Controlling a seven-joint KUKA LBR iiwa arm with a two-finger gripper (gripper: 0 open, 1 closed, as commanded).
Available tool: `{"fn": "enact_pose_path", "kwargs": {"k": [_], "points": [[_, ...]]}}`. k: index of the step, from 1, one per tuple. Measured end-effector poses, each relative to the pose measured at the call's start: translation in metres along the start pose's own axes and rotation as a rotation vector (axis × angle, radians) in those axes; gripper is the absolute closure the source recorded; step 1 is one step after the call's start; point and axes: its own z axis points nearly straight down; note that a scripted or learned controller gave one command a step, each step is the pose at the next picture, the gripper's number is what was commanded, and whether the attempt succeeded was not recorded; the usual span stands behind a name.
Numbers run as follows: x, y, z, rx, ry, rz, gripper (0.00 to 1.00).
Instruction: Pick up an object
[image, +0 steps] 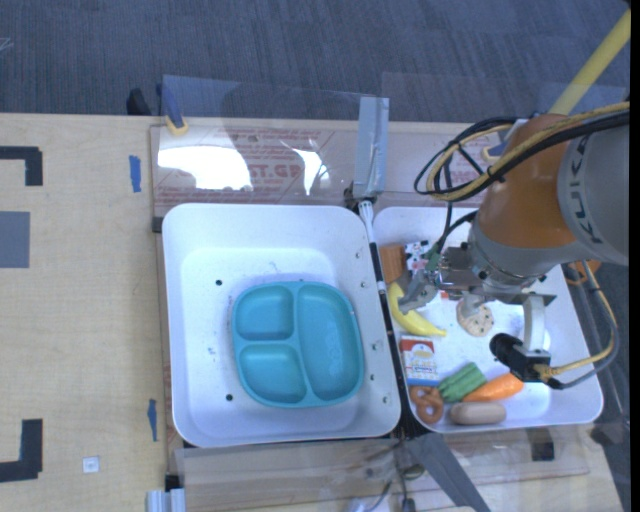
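Note:
My gripper (421, 285) hangs low over the upper left part of the right bin (575, 398), just above the top end of a yellow banana (416, 319). A round speckled cookie (475, 318) lies right of the banana, partly under the wrist. Below them are a red and white carton (418, 360), a green vegetable (460, 381), an orange carrot (496, 388), a brown pretzel (428, 402) and a tan sausage (478, 413). A brown piece (390, 263) lies against the bin's left wall. I see nothing between the gripper's tips.
The left bin (190, 300) holds a blue divided plate (297, 342). The grey and orange arm (530, 205) with yellow and black cables covers the right bin's upper half. A clear plastic sheet (260, 150) stands behind the left bin.

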Motion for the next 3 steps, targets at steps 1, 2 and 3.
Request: {"fn": "enact_pose_path", "kwargs": {"k": [1,2,3], "points": [[-0.08,0.046,0.035,-0.008,-0.003,-0.042,0.0],[-0.101,0.081,0.07,-0.014,0.0,-0.104,0.0],[-0.106,0.091,0.024,-0.017,-0.004,-0.226,0.0]]}}
